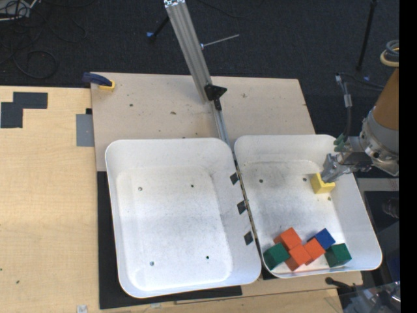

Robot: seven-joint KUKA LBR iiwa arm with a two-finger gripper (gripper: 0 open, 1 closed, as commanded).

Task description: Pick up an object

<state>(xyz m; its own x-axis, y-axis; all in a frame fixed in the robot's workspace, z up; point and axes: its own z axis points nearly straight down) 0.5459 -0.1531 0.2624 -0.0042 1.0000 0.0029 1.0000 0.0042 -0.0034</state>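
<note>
Wooden bench [163,106] is carrying two white bins side by side. Right bin [287,155] is holding a yellow block [322,186] near its far right wall, and a cluster of orange, green and blue blocks [306,246] at its near corner. End effector [331,169] is hanging just over the yellow block; its grip state is unclear, seemingly touching the block's top.

A small yellow block [322,185] lay flat in the right bin [280,155], near its far right wall. It sat just beside my gripper [331,169].
</note>
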